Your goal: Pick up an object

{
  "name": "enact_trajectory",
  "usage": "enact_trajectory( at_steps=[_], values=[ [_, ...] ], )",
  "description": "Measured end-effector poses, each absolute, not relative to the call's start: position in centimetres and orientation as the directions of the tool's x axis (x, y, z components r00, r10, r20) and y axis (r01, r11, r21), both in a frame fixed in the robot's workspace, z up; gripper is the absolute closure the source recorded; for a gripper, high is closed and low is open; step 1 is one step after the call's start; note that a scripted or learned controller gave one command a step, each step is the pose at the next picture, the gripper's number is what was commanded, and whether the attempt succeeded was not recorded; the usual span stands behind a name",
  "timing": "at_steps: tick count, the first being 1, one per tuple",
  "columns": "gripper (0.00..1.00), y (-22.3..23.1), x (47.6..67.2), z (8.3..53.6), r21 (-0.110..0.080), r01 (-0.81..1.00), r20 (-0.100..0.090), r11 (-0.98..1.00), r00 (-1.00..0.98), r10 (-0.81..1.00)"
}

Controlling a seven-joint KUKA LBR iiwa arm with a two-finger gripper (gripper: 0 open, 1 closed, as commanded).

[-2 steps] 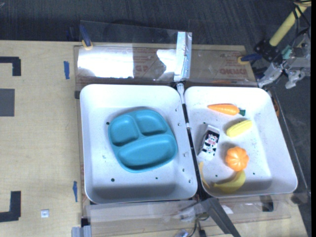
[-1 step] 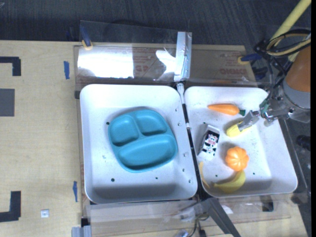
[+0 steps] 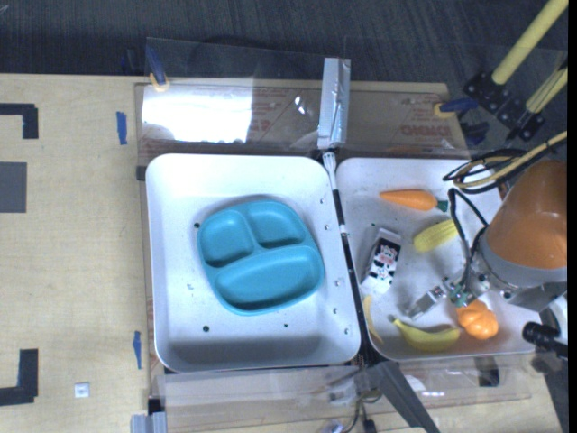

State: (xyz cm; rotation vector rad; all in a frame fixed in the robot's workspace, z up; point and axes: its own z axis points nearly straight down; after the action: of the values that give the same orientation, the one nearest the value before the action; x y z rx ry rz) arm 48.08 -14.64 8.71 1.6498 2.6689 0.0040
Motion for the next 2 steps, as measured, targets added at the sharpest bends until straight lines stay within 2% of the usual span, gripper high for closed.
enact_trajectory(
  at_steps=[1, 2],
  values=[
    [0.0, -19.7, 53.0, 16.3, 0.005, 0.998, -0.003, 0.062, -0.062, 0.998],
    [0.0, -21.5, 60.5, 11.5, 0.013, 1.0, 0.007, -0.003, 0.002, 1.0]
  ],
)
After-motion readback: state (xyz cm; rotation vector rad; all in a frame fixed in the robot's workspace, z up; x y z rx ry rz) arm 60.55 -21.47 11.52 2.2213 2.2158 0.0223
